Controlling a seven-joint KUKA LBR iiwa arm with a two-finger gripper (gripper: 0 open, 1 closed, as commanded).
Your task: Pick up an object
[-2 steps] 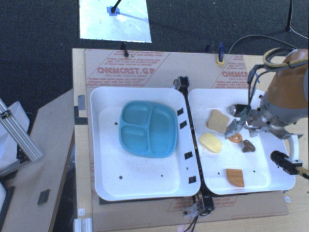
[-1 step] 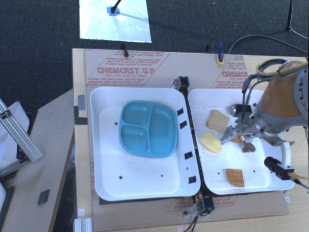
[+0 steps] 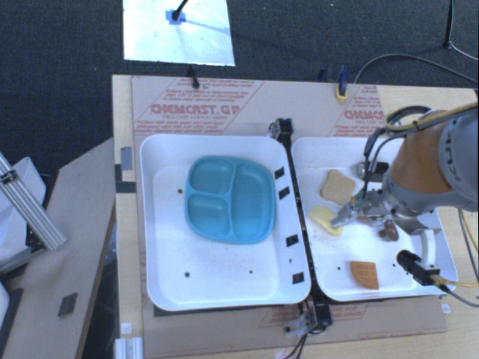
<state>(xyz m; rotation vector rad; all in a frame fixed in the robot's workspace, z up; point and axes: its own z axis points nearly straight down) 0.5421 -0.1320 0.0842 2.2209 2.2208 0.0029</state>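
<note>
Orange cracker-like square (image 3: 364, 274) lies near front rim of right bin (image 3: 441, 245), well apart from gripper (image 3: 350, 214). Gripper sits low in right bin, beside pale yellow piece (image 3: 324, 220), seems touching it; fingers state: cannot tell. Toast-coloured slice (image 3: 337, 187) lies just behind gripper. Small brown lump (image 3: 388, 232) rests under wrist. Left bin (image 3: 168, 275) holds blue divided plate (image 3: 229, 199), flat, in middle. Both bins stand on table (image 3: 82, 200), side by side.

The bench (image 3: 90, 200) bears a printed sheet (image 3: 224, 103); on that sit two white bins, left (image 3: 168, 290) at nine o'clock, right (image 3: 314, 152) at three.
</note>
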